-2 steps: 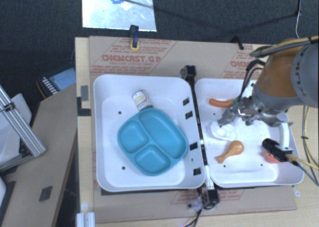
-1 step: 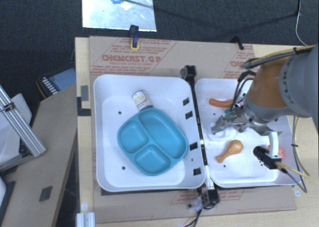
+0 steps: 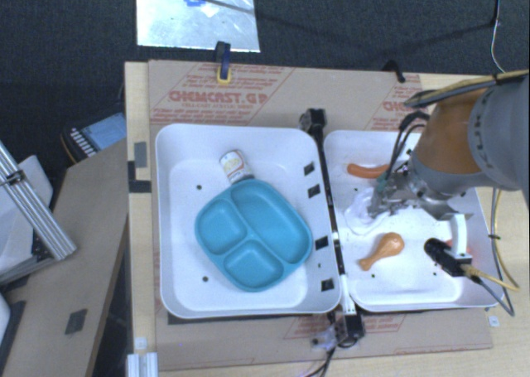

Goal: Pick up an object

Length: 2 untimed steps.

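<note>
Hand [image 3: 379, 201]: low in the right bin [image 3: 406, 286], near the toy drumstick [image 3: 383, 248]; grip cannot be told.
Progress: nothing visibly lifted; pick-up apparently not yet done.

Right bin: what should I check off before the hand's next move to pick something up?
1. Hand over the right shallow white bin: ok.
2. Orange drumstick-shaped toy lying free, apart from the hand: ok.
3. Orange sausage-shaped toy fully in sight: not ok, the arm hides its right end.
4. Pale see-through thing beside the hand identified: cannot tell.
5. Anything gripped: cannot tell.
</note>
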Each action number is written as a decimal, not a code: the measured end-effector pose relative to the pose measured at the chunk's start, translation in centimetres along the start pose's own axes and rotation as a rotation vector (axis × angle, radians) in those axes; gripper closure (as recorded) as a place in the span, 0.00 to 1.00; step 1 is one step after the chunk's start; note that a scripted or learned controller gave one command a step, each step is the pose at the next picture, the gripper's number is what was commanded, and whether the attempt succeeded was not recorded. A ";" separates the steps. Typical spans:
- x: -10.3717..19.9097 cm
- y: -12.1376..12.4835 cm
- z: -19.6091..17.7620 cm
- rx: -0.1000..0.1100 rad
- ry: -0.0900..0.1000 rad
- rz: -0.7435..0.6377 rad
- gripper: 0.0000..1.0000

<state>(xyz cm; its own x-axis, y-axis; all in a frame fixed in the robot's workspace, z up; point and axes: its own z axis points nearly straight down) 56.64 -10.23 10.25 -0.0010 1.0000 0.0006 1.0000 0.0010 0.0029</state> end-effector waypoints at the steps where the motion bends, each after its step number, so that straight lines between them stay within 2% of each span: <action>1: 0.5 0.4 -6.3 -0.005 -0.002 -0.003 1.00; 2: 0.5 0.6 -11.7 -0.005 -0.002 -0.003 1.00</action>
<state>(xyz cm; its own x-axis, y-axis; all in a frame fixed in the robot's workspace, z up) 57.18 -9.73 21.98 -0.0043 1.0000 -0.0012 1.0000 0.0043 0.0079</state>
